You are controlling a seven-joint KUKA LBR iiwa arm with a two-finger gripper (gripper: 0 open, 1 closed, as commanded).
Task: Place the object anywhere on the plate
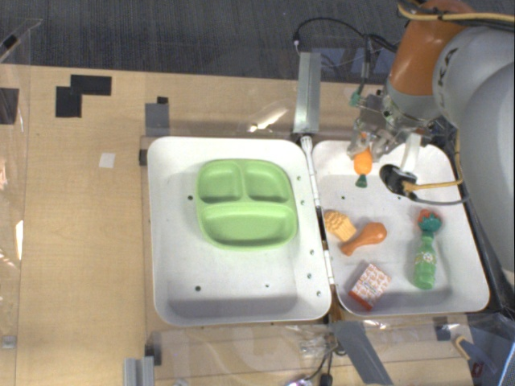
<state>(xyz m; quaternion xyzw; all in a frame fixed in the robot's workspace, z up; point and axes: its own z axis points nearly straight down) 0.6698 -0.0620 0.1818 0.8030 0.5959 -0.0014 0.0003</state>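
Claw (372, 141) closed on a toy carrot (363, 166), suspended over the right bin (459, 215); long axis near vertical, green top down. Green plate (245, 203) in left bin (173, 240).

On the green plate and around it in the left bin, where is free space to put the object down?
All three compartments of the green plate are bare, and so is the left bin floor around it. The right bin is crowded with toys beneath the tool.

My arm (483, 63) has a smooth, rounded grey housing with an orange band (418, 47) above the wrist. My gripper (372, 145) is a metallic grey assembly. Black and yellow cables (426, 185) run along the wrist.
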